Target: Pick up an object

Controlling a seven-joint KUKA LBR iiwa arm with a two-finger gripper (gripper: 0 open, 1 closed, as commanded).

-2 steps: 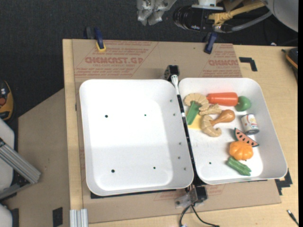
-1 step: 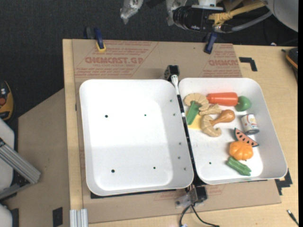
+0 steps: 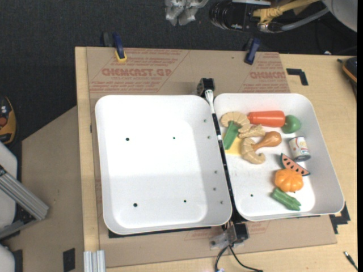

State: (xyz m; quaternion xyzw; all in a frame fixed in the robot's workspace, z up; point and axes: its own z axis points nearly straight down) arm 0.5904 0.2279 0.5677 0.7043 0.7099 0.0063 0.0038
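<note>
The gripper (image 3: pixel 184 7) hangs up at twelve o'clock, above the bench's far edge and well apart from both bins, and it's a blurred shape, so I cannot tell how it stands, and nothing shows in it. The left bin (image 3: pixel 113 180) lies bare white with a few dark dots. All the goods sit in the right bin (image 3: pixel 323 174). At its twelve o'clock lies a carrot (image 3: pixel 266 118), red-orange, with its green top (image 3: pixel 291 124) toward three o'clock. Just at nine o'clock of the carrot, a tan bread-like piece (image 3: pixel 233 118), and touching below it a green pepper (image 3: pixel 231 135) leaning along the divider. In the middle, a chicken leg (image 3: pixel 266 141) rests against a pale curled croissant (image 3: pixel 252 152). At three o'clock stands a small can (image 3: pixel 299 148), and just under it a watermelon slice (image 3: pixel 294 166) touches an orange pumpkin (image 3: pixel 288 180). Down at six o'clock, a green bean pod (image 3: pixel 286 199) lies beside the pumpkin. Both bins sit on a brown board (image 3: pixel 170 67) clamped at its far edge.
</note>
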